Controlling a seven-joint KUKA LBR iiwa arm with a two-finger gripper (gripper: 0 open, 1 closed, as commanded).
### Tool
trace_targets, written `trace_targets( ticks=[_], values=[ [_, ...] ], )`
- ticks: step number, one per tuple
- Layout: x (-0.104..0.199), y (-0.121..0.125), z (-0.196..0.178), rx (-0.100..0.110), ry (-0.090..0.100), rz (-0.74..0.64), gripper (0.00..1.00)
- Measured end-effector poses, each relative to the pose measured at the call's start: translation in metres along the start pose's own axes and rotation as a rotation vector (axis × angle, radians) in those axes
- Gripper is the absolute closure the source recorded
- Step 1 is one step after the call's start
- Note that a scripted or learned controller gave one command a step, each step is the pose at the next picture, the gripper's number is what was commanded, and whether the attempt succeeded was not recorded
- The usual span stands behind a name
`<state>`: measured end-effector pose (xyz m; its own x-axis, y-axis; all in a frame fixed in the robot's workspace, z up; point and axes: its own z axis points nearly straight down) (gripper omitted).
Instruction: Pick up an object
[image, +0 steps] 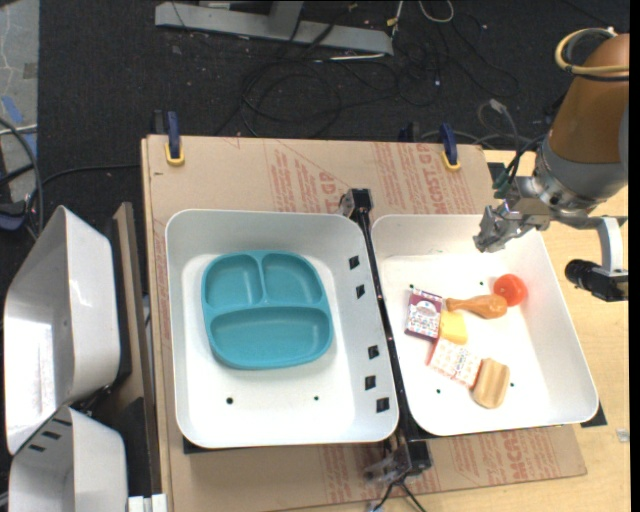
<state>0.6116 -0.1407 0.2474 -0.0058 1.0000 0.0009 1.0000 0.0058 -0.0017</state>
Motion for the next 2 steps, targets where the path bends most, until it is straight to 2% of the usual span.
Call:
trace_targets(
  ticks=[2],
  values=[
    [0.094, -0.043, 0.022, 0.002, 0.001, -0.001, 1.0]
  ],
)
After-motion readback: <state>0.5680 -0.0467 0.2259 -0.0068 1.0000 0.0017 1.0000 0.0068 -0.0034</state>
